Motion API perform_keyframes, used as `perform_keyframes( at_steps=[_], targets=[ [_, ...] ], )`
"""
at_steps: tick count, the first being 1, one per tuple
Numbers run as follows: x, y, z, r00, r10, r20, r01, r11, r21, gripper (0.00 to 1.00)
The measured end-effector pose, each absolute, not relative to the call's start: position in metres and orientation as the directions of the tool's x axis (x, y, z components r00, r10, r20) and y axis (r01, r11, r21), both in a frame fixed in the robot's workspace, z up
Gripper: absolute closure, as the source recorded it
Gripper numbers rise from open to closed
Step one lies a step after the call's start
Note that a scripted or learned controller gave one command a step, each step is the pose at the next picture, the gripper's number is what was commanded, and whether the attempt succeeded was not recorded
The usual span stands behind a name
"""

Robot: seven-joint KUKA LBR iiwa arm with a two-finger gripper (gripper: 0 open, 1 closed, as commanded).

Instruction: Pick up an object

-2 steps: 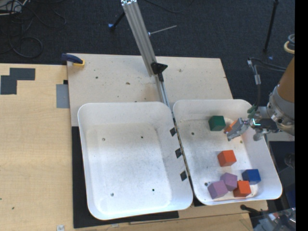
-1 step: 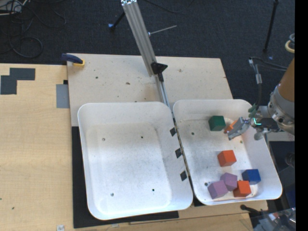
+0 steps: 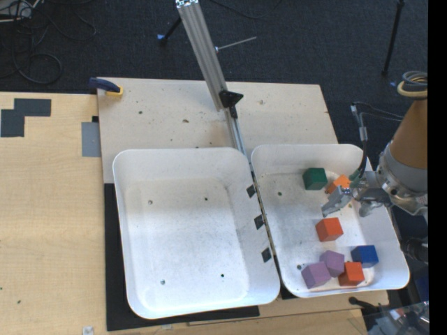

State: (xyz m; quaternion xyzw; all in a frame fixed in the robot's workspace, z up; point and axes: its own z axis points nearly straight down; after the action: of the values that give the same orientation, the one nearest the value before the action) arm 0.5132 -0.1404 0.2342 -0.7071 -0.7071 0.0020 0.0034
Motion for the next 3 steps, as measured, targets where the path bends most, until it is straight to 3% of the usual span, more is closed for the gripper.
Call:
perform_keyframes(
  at_steps=[1, 2, 3],
  targets=[
    [0.52, -0.136, 0.174, 0.001, 1.0, 0.003, 1.0, -0.001, -0.01, 0.0],
    [0.528, -0.132, 0.121, 0.005, 1.0, -0.006, 1.0, -0.005, 0.004, 0.0],
    [0.529, -0.133, 0.134, 0.012, 1.0, -0.003, 1.0, -0.012, 0.008, 1.0]
  ],
)
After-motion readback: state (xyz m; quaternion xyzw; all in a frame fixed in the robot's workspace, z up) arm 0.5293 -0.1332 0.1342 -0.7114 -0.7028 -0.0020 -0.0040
